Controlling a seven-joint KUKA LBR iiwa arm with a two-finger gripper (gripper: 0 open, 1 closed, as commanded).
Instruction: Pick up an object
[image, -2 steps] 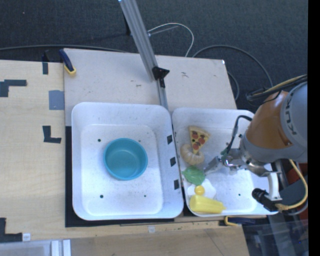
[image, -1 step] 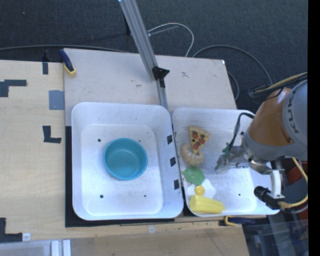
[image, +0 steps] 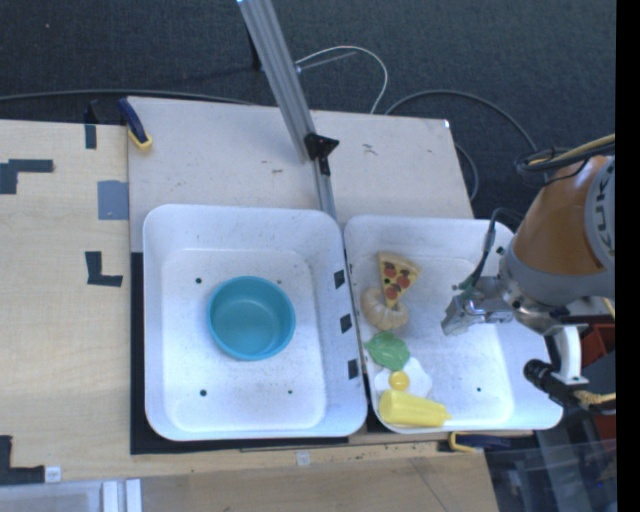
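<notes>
Arm (image: 570, 240): grey casing, broad orange band above wrist. Tool (image: 462, 312): grey metal. Black cable runs along wrist. White and black fittings below.

Two shallow white plastic bins sit side by side on the pale wooden bench (image: 60, 300). The left bin (image: 170, 400) holds a round blue plastic bowl (image: 251, 317) near its middle. In the right bin (image: 500, 400), along its left side, lie a toy pizza slice (image: 396, 277) at the back, a beige lump (image: 385, 310) touching it, then a green round piece (image: 388, 351), a toy fried egg (image: 402, 380), and a yellow block (image: 411, 409) at the front. The end effector (image: 462, 313) sits to their right, over the bin's middle.
</notes>
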